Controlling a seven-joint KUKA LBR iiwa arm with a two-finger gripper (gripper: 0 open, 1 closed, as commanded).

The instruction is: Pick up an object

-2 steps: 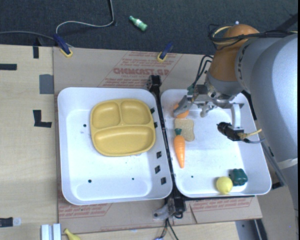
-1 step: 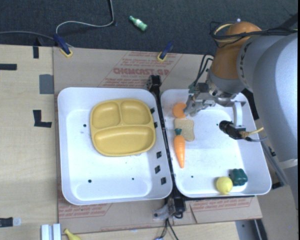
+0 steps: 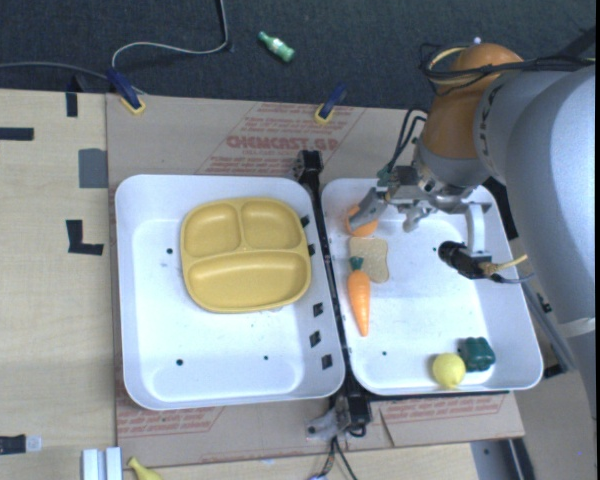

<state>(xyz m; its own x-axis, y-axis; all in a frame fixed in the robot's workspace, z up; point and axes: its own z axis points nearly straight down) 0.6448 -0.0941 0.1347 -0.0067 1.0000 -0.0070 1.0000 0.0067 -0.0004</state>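
Note:
My gripper (image 3: 391, 211) hangs over the far left part of the right bin (image 3: 510, 318), its two fingers spread apart with bare bin floor between them. The left fingertip (image 3: 366, 208) stands right at a small orange piece (image 3: 362, 228), which it partly hides. Just in front of that lies a tan slice of bread (image 3: 373, 259), and a carrot (image 3: 360, 304) lies lengthwise nearer the front. A yellow lemon (image 3: 448, 370) and a dark green object (image 3: 477, 353) sit side by side in the front right corner.
The left bin (image 3: 140, 298) holds a yellow divided plate (image 3: 246, 252). A black divider (image 3: 323, 268) runs between the bins. The arm's grey body (image 3: 550, 168) looms over the right bin's right side. A small green item (image 3: 276, 45) lies on the dark floor behind.

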